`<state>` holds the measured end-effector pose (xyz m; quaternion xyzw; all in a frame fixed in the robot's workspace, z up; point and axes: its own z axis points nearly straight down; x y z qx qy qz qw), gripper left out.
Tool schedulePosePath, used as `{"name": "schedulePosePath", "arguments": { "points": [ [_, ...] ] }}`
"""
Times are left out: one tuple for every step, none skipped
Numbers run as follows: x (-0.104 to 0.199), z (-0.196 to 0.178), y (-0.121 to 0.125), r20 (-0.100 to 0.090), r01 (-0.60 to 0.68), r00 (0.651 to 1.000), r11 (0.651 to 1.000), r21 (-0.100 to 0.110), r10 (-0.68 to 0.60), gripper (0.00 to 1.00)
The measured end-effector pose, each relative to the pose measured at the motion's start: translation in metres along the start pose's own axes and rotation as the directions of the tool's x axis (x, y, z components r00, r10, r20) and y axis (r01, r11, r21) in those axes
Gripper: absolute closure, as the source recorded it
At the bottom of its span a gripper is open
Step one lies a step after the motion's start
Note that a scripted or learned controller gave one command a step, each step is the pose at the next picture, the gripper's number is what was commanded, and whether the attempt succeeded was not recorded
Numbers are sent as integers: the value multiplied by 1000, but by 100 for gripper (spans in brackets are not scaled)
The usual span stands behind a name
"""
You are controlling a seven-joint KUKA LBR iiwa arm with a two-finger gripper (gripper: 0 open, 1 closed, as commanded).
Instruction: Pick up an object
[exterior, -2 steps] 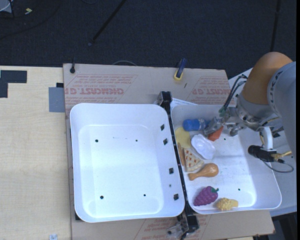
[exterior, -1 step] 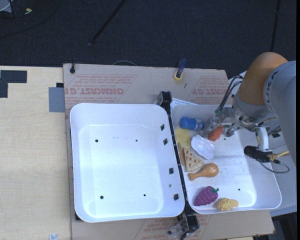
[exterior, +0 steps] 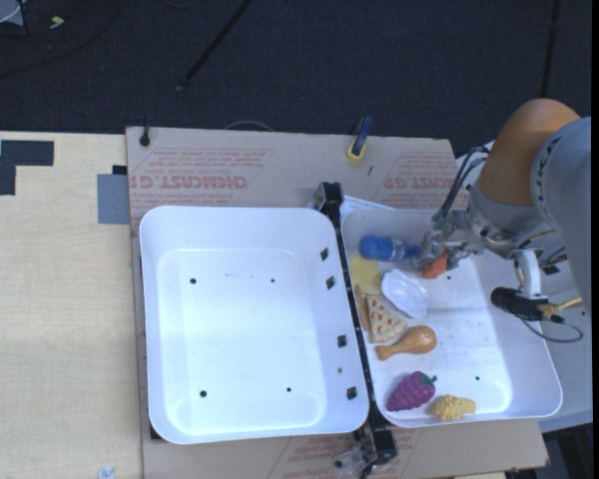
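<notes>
Two bins: you have a left bin (exterior: 240, 317) with nothing in it to pick, and a right bin (exterior: 499, 367) holding all the toys.
Arm: it comes in from your right, orange band up high, with the gripper (exterior: 441, 250) low over the far end of the right bin.
Claw state: you cannot tell from this view whether it is apart or together; the wrist and cables cover it.
Nearest things: the blue object (exterior: 381, 248) lies just beside the gripper, and a small orange-red piece (exterior: 434, 266) sits right under it, possibly touching.
Other candidates: white crumpled piece (exterior: 406, 292), pizza slice (exterior: 382, 318), drumstick (exterior: 409, 343), purple grapes (exterior: 410, 391), yellow toy (exterior: 451, 406), all along the bin's inner side and near end.
Handling: these look like light, stiff plastic play food, so you should expect smooth, slippery skins and no fragility.
Where to grip: take the blue object across its narrow width; for the drumstick, pinch the thin handle end.
Risk: you may nudge a toy against the wall instead of closing on it.
</notes>
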<state>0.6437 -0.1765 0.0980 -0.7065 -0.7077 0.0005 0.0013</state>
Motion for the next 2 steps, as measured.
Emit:
{"name": "schedulePosePath", "arguments": {
  "points": [
    [75, 9, 1, 4, 1, 1000, 1000, -3, -1, 100],
    [134, -97, 3, -1, 4, 1000, 1000, -12, -4, 100]
  ]
}}
